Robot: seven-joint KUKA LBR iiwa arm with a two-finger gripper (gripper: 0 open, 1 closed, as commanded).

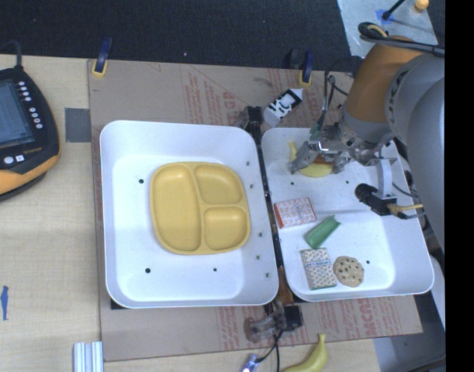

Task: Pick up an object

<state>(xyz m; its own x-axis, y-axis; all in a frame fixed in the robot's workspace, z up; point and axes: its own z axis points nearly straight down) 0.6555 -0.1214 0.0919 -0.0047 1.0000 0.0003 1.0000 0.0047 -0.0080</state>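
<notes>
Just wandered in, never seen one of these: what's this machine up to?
A grey and orange robot arm reaches into the right bin, its gripper low over a yellow object at the far end. Whether it has hold of it is unclear. A cookie lies nearby; the left bin holds a yellow divided plate.

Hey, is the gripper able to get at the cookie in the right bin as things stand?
Probably yes. The cookie lies flat with open space above it, and the gripper hangs over the same bin's far end.

Red lettering on cardboard sheet (221,80), unreadable
</notes>
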